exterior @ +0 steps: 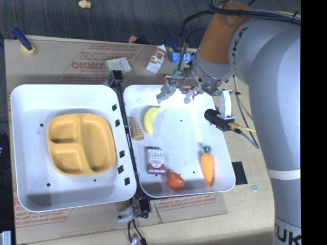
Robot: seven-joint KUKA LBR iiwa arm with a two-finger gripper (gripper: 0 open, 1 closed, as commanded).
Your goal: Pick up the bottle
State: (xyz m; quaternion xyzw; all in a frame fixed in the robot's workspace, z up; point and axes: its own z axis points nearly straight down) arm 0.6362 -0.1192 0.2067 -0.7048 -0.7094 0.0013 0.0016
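Note:
My gripper hangs over the far edge of the right bin, its two grey fingers spread open with nothing between them. Just below and left of it lies a yellow banana. Beside the banana, against the bin's left wall, lies a brown ridged cone. A red and white carton sits lower in the bin, with a red tomato at the near wall and an orange carrot to the right. None of these objects touches the gripper.
The left bin holds a yellow divided plate. Small tags and clips lie on the cardboard behind the bins. The grey arm fills the right side, with cables beside the right bin.

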